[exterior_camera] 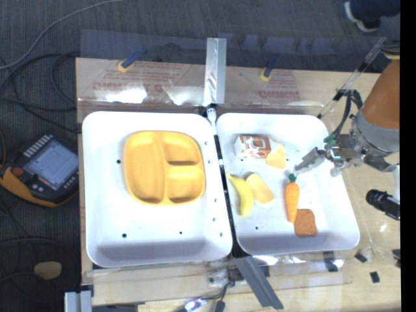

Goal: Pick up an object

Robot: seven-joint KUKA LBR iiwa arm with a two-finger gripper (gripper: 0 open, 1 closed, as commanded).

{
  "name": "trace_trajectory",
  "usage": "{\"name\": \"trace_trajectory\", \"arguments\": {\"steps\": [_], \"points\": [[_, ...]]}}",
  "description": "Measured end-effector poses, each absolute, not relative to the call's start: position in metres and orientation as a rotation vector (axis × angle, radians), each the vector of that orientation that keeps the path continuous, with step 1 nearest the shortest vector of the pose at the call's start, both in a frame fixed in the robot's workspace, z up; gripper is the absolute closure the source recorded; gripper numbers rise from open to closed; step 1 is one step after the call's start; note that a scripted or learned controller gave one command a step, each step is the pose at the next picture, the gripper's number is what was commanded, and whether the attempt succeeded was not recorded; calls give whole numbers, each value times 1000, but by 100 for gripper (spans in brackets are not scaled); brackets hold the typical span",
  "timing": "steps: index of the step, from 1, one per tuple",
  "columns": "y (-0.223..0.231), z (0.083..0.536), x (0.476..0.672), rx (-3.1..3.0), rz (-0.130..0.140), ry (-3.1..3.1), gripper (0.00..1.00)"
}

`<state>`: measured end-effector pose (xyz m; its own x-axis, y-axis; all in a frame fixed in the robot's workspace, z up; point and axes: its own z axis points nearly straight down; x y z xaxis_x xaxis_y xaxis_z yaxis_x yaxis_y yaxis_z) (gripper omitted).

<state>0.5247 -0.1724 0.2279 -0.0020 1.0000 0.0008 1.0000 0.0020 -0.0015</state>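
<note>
Left bin (97,239) holds a yellow tray (164,166); right bin (344,229) holds the carrot (292,200), banana (242,194), cracker (305,223), cheese wedge (276,156); my claw (318,158) hangs over the right bin, just above the carrot's green top; spread of my claw I cannot tell, too blurred; risk: I clip the carrot tip and roll it.

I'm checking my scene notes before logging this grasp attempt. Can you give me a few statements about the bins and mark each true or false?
1. The yellow tray lies in the left bin. True.
2. The carrot lies in the left bin. False: it lies in the right bin.
3. The banana is beside the bins' shared wall. True.
4. The gripper is over the tray. False: it is over the right bin, above the carrot's green end.
</note>
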Motion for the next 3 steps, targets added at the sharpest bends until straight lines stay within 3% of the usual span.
{"name": "trace_trajectory", "arguments": {"steps": [1,2,3], "points": [[-165,97,533,-2029,-5,-2405,0],[-165,106,534,-2029,-8,-2403,100],[-60,193,558,-2216,3,-2226,100]]}}
